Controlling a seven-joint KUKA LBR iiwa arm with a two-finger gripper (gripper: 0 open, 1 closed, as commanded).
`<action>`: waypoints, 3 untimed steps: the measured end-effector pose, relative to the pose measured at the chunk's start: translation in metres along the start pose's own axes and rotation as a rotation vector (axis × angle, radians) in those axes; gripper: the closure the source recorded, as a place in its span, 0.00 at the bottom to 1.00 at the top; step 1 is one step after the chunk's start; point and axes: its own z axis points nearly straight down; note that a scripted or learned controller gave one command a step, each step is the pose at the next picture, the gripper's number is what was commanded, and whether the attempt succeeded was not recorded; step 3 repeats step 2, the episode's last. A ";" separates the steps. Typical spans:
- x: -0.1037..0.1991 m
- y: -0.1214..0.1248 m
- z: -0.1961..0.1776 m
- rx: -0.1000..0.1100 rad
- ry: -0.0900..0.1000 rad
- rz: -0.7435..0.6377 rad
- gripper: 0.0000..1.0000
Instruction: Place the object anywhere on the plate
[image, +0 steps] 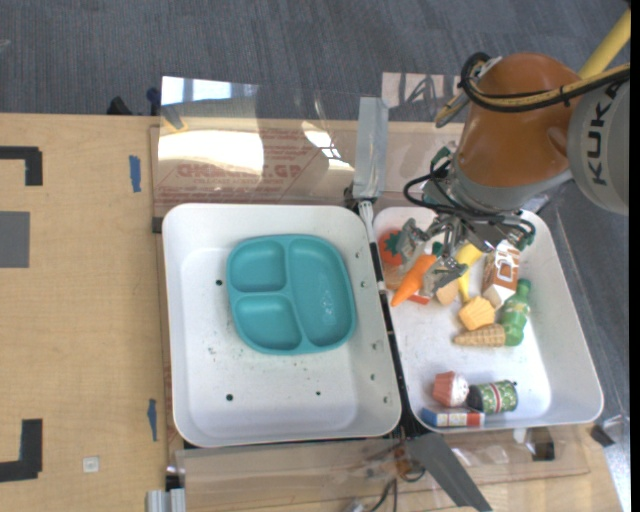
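A teal plate (291, 293) with three compartments lies in the left white bin (200, 400). Nothing rests on it. The right white bin (570, 380) holds a pile of toy food: an orange carrot (413, 279), yellow pieces (476, 313), a corn cob (481, 337) and a green bottle (516, 310). My gripper (452, 242) hangs down into the back of this pile, under the orange wrist band (512, 112). The wrist and cables hide most of the gripper.
Near the front of the right bin lie a small red-capped jar (451, 389), a green can (494, 397) and a flat red and blue piece (452, 418). A metal divider (371, 160) rises behind the two bins.
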 end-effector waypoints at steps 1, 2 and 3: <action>-0.074 0.084 -0.004 0.006 -0.008 -0.124 1.00; -0.072 0.081 -0.004 0.008 -0.007 -0.118 0.00; -0.072 0.081 -0.004 0.008 -0.007 -0.118 0.00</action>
